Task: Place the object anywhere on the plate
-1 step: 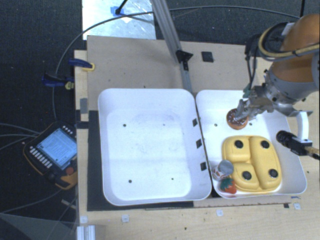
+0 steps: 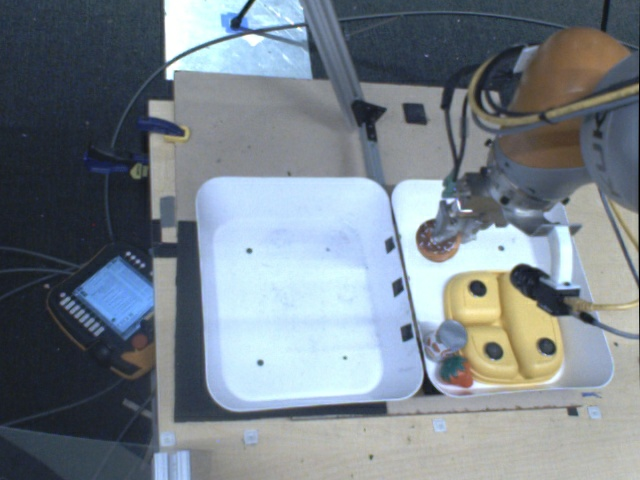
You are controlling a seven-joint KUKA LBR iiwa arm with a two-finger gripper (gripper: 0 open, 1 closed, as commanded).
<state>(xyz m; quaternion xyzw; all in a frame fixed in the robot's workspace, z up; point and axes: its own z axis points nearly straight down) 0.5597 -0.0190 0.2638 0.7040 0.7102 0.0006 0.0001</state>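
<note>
Bench (image 2: 270, 138) carries two white bins side by side: left bin (image 2: 215, 268) and right bin (image 2: 415, 203), where all the action is. You've got the arm (image 2: 560, 78) reaching in from the right, gripper (image 2: 447, 223) low over the right bin's upper left part, right above a small brown round object (image 2: 436, 242). Whether it's clamped on that object I cannot tell; the wrist hides the tips. Yellow plate (image 2: 505, 328) with sections sits in the right bin's lower half, just below the object, not touching it as far as I can see. A few small items (image 2: 447, 353) lie against the plate's left edge. My read: task not done, the object is off the plate. What's left is a confirmed grasp, a short carry toward the plate, and a release.
</note>
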